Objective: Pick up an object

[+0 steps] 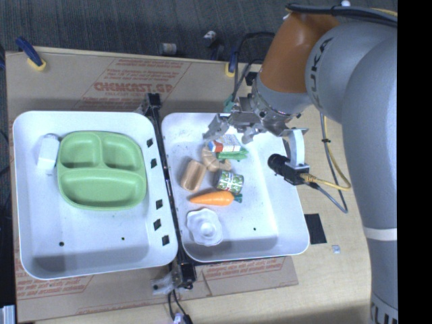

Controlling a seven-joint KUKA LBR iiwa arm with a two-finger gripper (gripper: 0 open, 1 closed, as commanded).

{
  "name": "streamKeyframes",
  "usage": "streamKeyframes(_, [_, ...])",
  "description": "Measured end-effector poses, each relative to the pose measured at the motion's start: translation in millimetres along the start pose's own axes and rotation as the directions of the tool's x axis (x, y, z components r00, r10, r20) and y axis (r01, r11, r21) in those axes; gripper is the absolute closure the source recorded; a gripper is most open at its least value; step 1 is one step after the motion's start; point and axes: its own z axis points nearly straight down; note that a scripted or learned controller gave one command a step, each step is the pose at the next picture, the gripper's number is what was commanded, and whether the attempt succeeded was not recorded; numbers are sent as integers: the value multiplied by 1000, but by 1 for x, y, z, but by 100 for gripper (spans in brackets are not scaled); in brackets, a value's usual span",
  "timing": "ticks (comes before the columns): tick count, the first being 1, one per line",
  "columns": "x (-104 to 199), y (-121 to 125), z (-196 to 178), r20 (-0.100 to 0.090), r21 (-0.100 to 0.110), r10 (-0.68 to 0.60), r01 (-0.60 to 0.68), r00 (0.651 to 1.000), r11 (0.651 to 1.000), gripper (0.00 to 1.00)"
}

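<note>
Camera view from above the desk point(135, 76): the grey KUKA arm point(358, 79), orange band above its wrist, reaches in from the right edge and bends down over the right-hand white bin point(287, 218). Cardboard sheeting covers the desk under both bins. The left bin point(81, 255), toward the desk's left edge, carries a green sectioned plate point(101, 169), with a small white object point(47, 152) just beside the plate on its left. The right bin holds a loose cluster of small things near its middle. The claw point(229, 128) hangs low over the far half of that bin, directly above a small colourful item point(226, 148) with red, white and green on it; whether its fingers are spread or closed, or touch the item, cannot be told from this angle. Just beside that item, toward the divider between the bins, lie two tan cylindrical pieces point(194, 173), one touching the other. Nearer the desk's front edge sit a small green-patterned can point(230, 181), then an orange carrot point(212, 198) lying crosswise just beside it, and a white rounded object point(204, 226) closest to the bin's near wall. A black cable fitting point(283, 167) juts from the wrist above the bin's right side.
</note>
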Motion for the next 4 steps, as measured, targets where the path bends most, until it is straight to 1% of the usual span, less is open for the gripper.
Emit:
streamKeyframes(1, [-1, -39, 113, 2, -5, -2, 2, 1000, 1000, 0])
streamKeyframes(2, [-6, -98, 136, 0, 1, -1, 1, 1000, 1000, 0])
streamKeyframes(3, [-6, -96, 123, 2, -6, -6, 6, 1000, 1000, 100])
streamKeyframes(4, [-6, -94, 113, 4, -7, -12, 12, 1000, 1000, 100])
